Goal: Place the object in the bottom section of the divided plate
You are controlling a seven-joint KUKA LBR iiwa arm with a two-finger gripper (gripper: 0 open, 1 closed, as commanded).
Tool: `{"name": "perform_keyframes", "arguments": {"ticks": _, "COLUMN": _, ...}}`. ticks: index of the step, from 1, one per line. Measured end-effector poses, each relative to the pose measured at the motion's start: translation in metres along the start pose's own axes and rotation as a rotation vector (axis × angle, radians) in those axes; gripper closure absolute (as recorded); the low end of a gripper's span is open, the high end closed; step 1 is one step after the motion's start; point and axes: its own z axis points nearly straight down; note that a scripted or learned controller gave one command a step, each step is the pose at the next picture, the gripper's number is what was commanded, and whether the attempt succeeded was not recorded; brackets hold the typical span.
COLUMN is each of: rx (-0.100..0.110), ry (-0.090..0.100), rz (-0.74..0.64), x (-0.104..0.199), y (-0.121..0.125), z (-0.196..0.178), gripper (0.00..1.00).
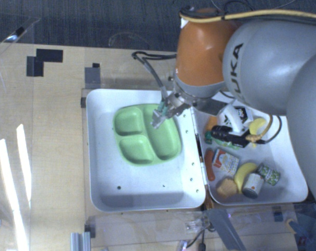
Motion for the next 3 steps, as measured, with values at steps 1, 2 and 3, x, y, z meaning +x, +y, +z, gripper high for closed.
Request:
{"name": "perform_keyframes", "arguments": {"ticks": 1, "rx": 0.0, "ry": 0.001, "rz": -0.125, "x": 0.023, "y": -0.044, "z": 0.017, "gripper": 1.0}}
{"name": "perform_keyframes", "arguments": {"ticks": 2, "rx": 0.001, "ry": 0.001, "rz": 0.045, "x": 0.068, "y": -0.06, "z": 0.016, "gripper": 1.0}}
{"name": "perform_keyframes", "arguments": {"ticks": 3, "rx": 0.001, "ry": 0.0, "rz": -0.141, "x": -0.005, "y": -0.114, "z": 0.04, "gripper": 1.0}}
